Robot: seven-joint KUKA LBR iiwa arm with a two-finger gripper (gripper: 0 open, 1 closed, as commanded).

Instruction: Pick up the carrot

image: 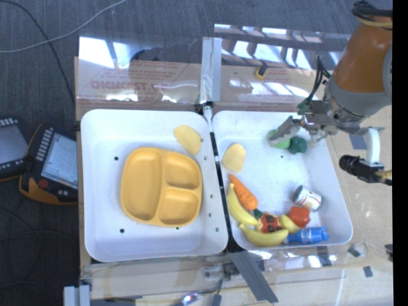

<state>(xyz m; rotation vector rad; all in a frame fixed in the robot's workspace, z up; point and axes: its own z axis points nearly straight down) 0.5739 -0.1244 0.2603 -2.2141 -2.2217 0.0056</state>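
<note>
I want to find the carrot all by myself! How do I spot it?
Look in the right white bin, down toward its near left side by the wall between the bins. The carrot lies slanted against the upper end of a yellow banana. It is the only long orange thing there, thin and pointed.

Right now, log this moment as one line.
tool: over right bin's far side, beside green toy | carrot: right bin, left side, against banana, ungrasped
</note>
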